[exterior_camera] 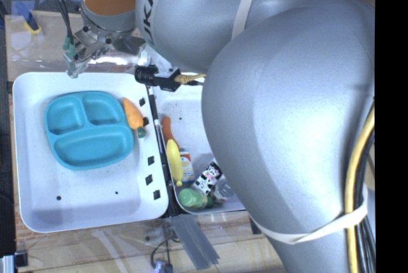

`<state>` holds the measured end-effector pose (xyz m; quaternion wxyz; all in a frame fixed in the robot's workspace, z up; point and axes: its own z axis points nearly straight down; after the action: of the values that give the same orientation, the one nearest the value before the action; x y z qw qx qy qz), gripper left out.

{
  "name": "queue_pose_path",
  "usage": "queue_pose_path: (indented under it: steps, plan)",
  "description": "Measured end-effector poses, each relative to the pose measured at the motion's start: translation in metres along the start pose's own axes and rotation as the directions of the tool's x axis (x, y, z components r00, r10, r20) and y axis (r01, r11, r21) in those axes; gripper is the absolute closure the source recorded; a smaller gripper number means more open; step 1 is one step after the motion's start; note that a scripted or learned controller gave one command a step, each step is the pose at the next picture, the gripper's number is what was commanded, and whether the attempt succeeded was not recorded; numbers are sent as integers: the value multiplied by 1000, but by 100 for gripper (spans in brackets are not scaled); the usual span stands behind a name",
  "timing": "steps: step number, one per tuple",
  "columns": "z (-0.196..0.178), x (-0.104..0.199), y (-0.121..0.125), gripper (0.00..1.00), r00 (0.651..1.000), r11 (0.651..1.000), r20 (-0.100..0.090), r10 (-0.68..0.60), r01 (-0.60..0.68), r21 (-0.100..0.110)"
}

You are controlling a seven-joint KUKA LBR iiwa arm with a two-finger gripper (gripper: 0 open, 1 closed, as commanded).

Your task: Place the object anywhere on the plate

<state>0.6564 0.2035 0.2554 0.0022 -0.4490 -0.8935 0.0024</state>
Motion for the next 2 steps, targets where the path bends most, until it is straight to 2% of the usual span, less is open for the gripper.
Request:
queue_pose_path:
  steps: [1, 2]
  plan:
    - [36, 2, 1, 100, 994, 994, -1, -106, 106, 3]
    - [96, 15, -48, 100, 991, 991, -1, -137, 137, 3]
